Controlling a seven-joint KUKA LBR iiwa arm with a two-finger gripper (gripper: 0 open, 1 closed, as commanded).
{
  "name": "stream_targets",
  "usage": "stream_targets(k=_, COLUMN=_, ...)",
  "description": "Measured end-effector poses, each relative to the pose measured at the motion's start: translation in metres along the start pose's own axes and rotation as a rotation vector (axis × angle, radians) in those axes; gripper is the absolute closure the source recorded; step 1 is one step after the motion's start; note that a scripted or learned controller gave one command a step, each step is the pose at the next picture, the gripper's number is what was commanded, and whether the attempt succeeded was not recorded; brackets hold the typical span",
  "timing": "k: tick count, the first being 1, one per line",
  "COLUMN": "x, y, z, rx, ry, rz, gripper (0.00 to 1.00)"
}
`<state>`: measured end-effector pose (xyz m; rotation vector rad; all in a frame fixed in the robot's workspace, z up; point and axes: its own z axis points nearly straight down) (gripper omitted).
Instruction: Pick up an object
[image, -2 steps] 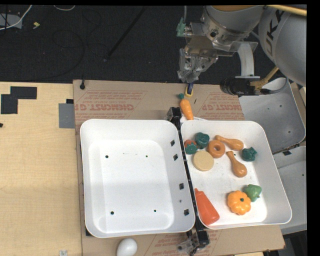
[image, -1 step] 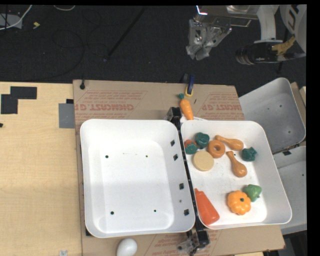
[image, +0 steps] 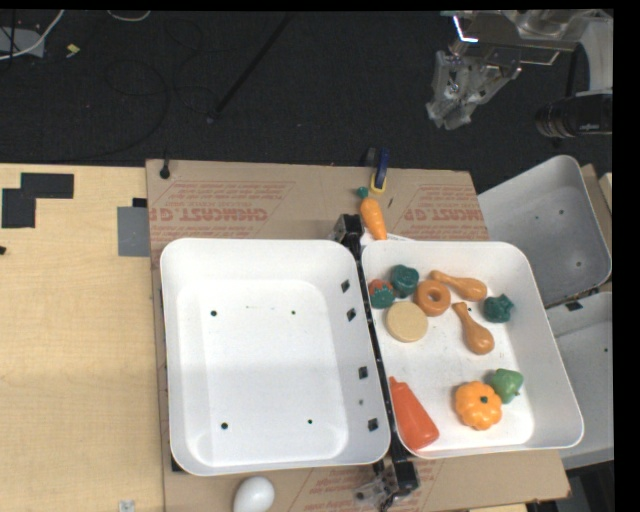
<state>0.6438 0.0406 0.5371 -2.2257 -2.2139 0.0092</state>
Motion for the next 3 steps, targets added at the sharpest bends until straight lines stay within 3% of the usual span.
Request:
stream_targets(k=1, x=-0.11, y=0.0, z=0.0, rx=-0.002, ry=-0.001, rz=0.005, gripper=1.0)
stream_targets(k=2, x=0.039, y=0.0, z=0.0, rx=-0.002, ry=0.006, rz=-0.02, gripper=1.0)
stream_targets(k=3, x=-0.033, y=0.0, z=0.02, rx=0.001, ry=0.001, rz=0.0, gripper=1.0)
